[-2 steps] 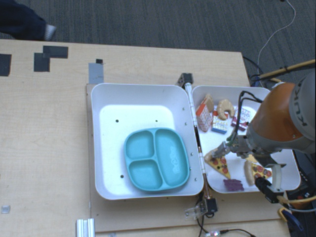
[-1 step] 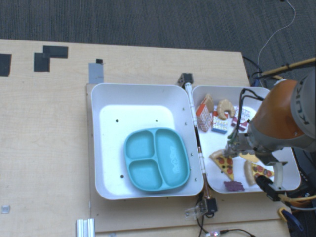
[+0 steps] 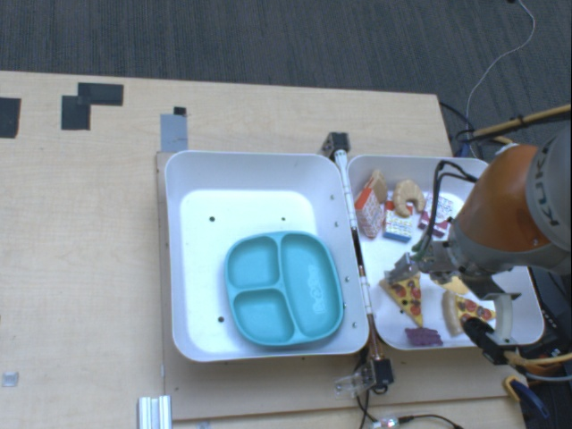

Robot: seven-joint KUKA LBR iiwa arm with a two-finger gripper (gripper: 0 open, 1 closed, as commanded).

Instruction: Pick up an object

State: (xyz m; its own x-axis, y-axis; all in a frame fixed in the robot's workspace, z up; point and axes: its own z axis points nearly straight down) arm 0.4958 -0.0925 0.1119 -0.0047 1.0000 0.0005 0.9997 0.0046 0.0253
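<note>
The right bin (image 3: pixel 386 324) holds several toy foods. A pizza slice (image 3: pixel 405 295) lies near its front left, with a purple piece (image 3: pixel 424 336) just in front of it. At the back are a red carton (image 3: pixel 367 211), a tan pretzel-like piece (image 3: pixel 409 197) and a blue-and-white box (image 3: pixel 399 226). My gripper (image 3: pixel 422 262) hangs low over the bin's middle, just above and behind the pizza slice. The grey wrist and orange band (image 3: pixel 500 208) hide the bin's right half. I see nothing held.
The left bin (image 3: pixel 201 195) holds a blue three-compartment plate (image 3: pixel 284 286). A yellow piece (image 3: pixel 457 286) and another pizza-like piece (image 3: pixel 471 309) lie under the wrist at the right. Cables run along the bench's front right edge (image 3: pixel 527 360).
</note>
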